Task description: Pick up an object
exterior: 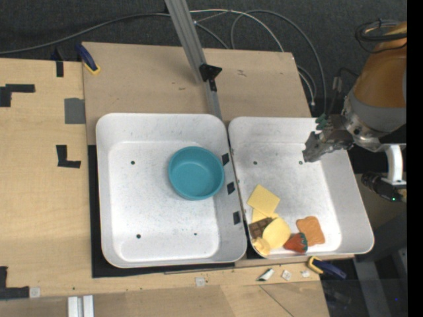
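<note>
Food pieces (pixel 281 226) lie below gripper (pixel 312 152) (apart).

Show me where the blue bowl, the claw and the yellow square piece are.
blue bowl (pixel 195 172): camera view, middle of its inside.
claw (pixel 310 152): camera view, at its dark tip.
yellow square piece (pixel 264 199): camera view, middle of its flat top.

The arm (pixel 380 78) is cut off by the right edge. The gripper (pixel 312 152) is dark and blurred, so how its jaws stand cannot be told. A brown piece (pixel 259 228) lies half under the yellow slices (pixel 268 216).
</note>
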Robot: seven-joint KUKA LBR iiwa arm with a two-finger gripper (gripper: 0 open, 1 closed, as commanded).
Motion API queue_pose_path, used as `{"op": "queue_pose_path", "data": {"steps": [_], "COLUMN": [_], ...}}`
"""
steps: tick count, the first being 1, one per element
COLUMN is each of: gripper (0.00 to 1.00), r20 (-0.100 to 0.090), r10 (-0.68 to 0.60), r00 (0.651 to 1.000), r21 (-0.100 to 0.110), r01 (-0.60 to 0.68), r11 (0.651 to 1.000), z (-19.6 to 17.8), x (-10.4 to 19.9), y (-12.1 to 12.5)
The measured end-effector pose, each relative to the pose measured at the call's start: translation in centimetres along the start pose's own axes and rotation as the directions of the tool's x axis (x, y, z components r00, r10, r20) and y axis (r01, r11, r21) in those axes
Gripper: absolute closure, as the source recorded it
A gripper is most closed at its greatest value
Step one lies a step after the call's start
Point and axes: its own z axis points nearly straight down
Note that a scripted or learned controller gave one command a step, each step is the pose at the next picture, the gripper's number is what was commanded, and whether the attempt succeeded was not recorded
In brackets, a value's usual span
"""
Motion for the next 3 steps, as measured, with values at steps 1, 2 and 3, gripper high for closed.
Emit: {"op": "queue_pose_path", "data": {"steps": [1, 2, 3], "gripper": [1.0, 1.0, 1.0], "r20": [-0.003, -0.003, -0.003], "r10": [-0.004, -0.006, -0.005], "r00": [1.0, 1.0, 1.0], "r21": [0.006, 0.006, 0.008], "r01": [0.004, 0.006, 0.005], "r11": [1.0, 1.0, 1.0], "z": [-0.5, -0.1, 0.8], "x": [5.2, 11.4, 17.0], "y": [-0.7, -0.8, -0.7]}}
